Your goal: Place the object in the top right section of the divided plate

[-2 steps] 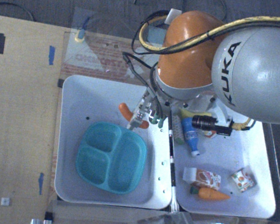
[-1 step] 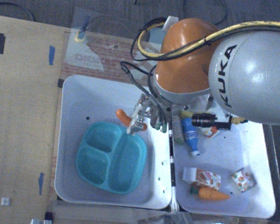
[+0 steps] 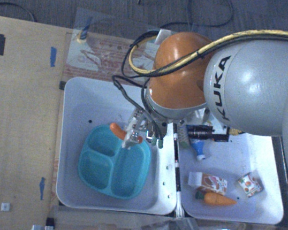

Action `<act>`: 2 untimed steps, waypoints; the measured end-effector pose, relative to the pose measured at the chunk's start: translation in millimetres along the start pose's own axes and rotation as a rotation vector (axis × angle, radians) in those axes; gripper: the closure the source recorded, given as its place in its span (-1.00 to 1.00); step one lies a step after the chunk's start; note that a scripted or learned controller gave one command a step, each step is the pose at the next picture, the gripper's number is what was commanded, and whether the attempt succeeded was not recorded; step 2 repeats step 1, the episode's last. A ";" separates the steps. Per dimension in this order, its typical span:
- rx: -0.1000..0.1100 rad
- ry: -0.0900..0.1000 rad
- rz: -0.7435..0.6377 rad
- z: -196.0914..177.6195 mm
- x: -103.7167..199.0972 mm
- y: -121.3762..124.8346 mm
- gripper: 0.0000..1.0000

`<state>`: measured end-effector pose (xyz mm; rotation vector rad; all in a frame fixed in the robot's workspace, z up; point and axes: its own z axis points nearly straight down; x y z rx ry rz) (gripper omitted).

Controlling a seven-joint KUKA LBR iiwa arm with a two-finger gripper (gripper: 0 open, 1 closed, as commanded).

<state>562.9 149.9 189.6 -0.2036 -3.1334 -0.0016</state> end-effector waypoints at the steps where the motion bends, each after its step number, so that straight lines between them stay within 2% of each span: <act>1: -0.001 0.000 0.001 0.0 -0.2 -0.5 -1.00; 2: -0.001 0.000 0.001 0.0 -0.2 -0.5 -1.00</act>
